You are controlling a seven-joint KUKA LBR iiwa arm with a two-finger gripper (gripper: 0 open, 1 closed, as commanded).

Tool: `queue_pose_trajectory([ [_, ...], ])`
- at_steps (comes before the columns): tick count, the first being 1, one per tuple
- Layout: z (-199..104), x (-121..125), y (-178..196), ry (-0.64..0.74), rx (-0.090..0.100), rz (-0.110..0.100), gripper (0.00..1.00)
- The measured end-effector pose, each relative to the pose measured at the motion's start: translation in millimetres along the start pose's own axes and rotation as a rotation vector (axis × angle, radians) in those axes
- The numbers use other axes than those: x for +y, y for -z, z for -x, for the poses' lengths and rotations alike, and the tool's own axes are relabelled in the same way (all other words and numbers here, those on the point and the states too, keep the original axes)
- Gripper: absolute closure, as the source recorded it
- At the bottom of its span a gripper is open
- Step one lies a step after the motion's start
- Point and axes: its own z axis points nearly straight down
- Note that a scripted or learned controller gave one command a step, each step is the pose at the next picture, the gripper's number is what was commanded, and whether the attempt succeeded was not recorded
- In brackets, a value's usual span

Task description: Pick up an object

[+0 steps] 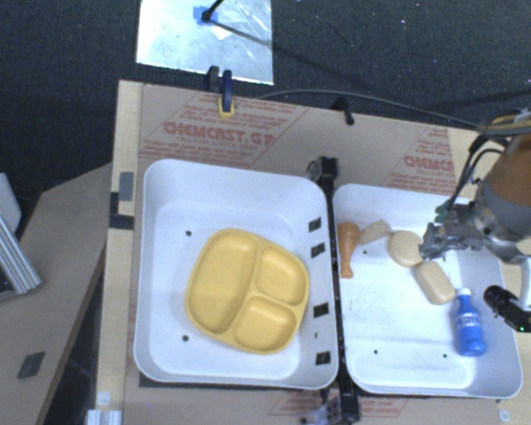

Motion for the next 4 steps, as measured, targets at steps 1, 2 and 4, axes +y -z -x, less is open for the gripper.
queue_pose_trajectory([
  [1, 6, 0, 46, 0.000, 0.000, 0.000, 1.00],
  [2, 7, 2, 92, 0.003, 0.000, 0.000, 1.00],
  [4, -95, 7, 83, 0.008, 0.003, -0.004, 1.00],
])
